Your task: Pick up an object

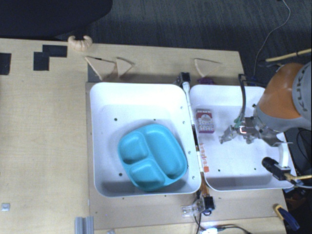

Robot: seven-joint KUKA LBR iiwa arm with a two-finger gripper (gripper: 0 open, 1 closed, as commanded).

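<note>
Arm (287, 99) above right bin (243, 177), tool (229, 136) opening unclear, near small box (204, 121)

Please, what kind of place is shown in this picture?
Probably a robotics lab test bench, not a home or shop. Two white bins sit side by side in a plywood bench, a grey and orange robot arm reaches in, and loose cables run across the carpeted floor.

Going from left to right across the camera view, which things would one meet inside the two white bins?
Left bin → blue divided plate → right bin → small red and white packet → gripper on the grey arm.
</note>
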